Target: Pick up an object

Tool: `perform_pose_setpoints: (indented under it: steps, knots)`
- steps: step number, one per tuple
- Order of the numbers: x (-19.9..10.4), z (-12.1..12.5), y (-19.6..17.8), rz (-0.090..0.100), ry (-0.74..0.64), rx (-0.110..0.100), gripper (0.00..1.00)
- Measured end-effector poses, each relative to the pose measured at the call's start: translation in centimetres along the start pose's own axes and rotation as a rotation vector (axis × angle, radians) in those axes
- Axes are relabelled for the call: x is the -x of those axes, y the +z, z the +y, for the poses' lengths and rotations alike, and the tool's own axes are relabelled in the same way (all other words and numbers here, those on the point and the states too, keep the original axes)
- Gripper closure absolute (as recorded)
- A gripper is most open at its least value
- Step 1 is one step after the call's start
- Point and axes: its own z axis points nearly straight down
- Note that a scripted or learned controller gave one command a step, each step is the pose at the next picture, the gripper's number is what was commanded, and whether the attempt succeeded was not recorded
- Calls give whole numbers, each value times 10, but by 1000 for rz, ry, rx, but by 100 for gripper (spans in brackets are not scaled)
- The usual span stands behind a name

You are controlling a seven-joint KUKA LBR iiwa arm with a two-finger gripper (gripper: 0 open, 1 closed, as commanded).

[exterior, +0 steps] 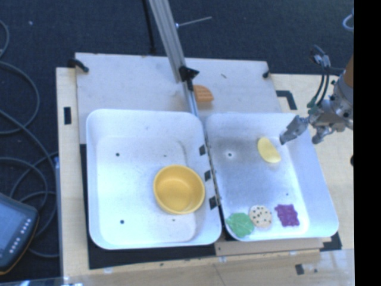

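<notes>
Yellow lemon-shaped piece (269, 150) — smooth, oval, pale yellow, lying flat in the right bin (309, 165) toward 1 o'clock of its floor, just beside the pincer's near finger but apart from it. Nothing touches it; bare speckled floor on all sides.

Pincer (305, 131) hangs over the right bin's 2 o'clock rim, fingers spread, nothing between them. Grey wrist and cables run off at 3 o'clock.

Right bin, 6 o'clock edge — three small pieces in a row: green leafy piece (240, 224) at the corner against the wall, round cream cookie with dark spots (260, 216) just beside it, purple grape cluster (287, 214) a little apart. Middle of this bin is open floor, room to move between the lemon and the row.

Left bin (107, 159): one yellow bowl (178, 188), upright, at 4 o'clock of the floor, near the shared wall. Rest of that floor open.

Outside the bins, on the desk (137, 79) at 12 o'clock: one orange piece (203, 94) beside the slanted metal rail (169, 34).

Count: bins two, bowl one, small pieces in right bin four, orange piece one.
</notes>
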Motion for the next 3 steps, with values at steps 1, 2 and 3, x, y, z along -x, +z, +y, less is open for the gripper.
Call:
perform_pose_setpoints:
  steps: [1,2,3]
  knots:
    - [0,0,0,0,0,0,0]
    - [1,3,63,0,4,-7,0]
    - [-2,3,126,0,5,-7,0]
